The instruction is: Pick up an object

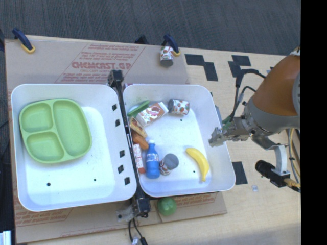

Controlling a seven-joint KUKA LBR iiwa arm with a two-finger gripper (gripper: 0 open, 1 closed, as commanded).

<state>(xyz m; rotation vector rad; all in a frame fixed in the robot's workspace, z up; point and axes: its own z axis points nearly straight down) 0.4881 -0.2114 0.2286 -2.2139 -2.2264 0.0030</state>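
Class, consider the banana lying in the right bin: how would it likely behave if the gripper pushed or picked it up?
The banana is curved, so a push would probably swing or rock it rather than slide it straight. Its smooth peel may slip between narrow fingers. It lies apart from the blue bottle and small can on the bare floor of the right bin, so it should lift without snagging.

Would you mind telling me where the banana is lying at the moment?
The banana lies in the right bin, near its front right corner, to the right of the blue bottle and the small can.
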